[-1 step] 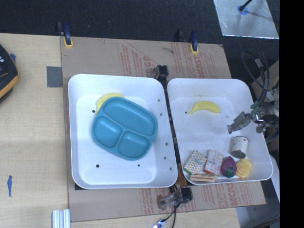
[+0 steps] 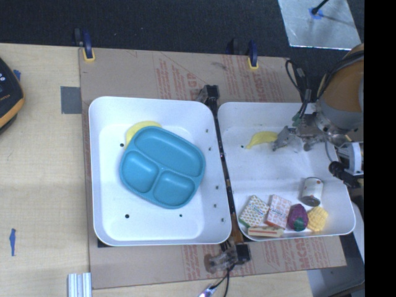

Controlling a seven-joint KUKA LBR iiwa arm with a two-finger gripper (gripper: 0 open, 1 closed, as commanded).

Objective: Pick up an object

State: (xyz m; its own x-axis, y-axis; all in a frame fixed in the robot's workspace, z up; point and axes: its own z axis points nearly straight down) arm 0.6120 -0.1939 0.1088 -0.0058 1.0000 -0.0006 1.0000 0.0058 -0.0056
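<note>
Toys (image 2: 281, 214) clustered; banana (image 2: 262, 139) seemingly lies lengthwise toward pincer (image 2: 291, 138).

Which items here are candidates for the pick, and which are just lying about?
In play: gripper, yellow piece beside it, small can, toy foods in the right bin.
Lying about: blue divided plate, left bin, clamps.

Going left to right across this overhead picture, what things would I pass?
Blue divided plate in the left bin → yellow banana-shaped piece in the right bin → the pincer → small metal can → the grey arm with its orange band.
</note>
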